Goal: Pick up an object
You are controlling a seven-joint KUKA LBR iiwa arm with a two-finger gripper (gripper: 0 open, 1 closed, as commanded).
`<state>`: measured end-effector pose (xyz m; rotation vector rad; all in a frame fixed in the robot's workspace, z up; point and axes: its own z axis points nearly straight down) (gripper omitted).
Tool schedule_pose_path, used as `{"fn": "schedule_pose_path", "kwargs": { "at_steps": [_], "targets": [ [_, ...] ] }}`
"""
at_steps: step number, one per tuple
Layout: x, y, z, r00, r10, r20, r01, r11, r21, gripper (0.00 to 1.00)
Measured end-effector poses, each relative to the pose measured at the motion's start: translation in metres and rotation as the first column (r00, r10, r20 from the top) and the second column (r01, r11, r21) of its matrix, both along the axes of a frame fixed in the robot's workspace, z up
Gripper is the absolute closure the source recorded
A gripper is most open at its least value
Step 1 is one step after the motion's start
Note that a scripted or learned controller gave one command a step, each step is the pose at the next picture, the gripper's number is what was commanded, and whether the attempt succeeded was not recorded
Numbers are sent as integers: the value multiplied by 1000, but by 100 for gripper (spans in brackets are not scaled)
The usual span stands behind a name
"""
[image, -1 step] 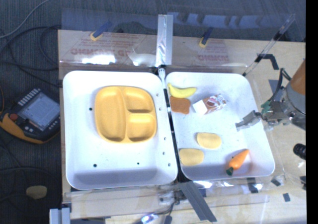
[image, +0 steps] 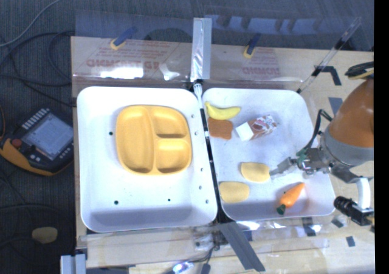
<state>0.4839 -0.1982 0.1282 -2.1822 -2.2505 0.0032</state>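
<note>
We're over the right bin (image: pixel 316 206) now, and the gripper (image: pixel 278 171) comes in from the right edge, its thin metal tip low above the bin floor. Just to its left lies the pale yellow piece (image: pixel 254 172), an oval whose long axis runs roughly left to right, so almost in line with the way the tip points. That's the relation we'd watch: the piece sits dead ahead of the tip, very close, perhaps touching (too fine to call at this angle).

Whether the gripper is spread or pinched together we can't tell; the tip reads as one slim sliver. Nothing shows between its parts, so we won't call a grasp.

Other candidates nearby: the carrot (image: pixel 290 197) lies below and slightly right of the tip, tilted, orange end up-right and green end down-left. A second yellow piece (image: pixel 234 191) rests near the bin's lower left. Further off, along the top, we've got the banana (image: pixel 223 110), a brown slice (image: pixel 220 128) and a wrapped sweet (image: pixel 262 125).

Over in the left bin (image: pixel 91 206) sits the yellow divided tray (image: pixel 153 138), well apart.

Our guess: the oval piece is the nearest target.
</note>
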Motion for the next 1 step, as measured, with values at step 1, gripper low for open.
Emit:
{"fn": "schedule_pose_path", "kwargs": {
  "at_steps": [1],
  "targets": [
    [1, 18, 129, 999, -52, 1, 52, 999, -4, 0]
  ]
}}
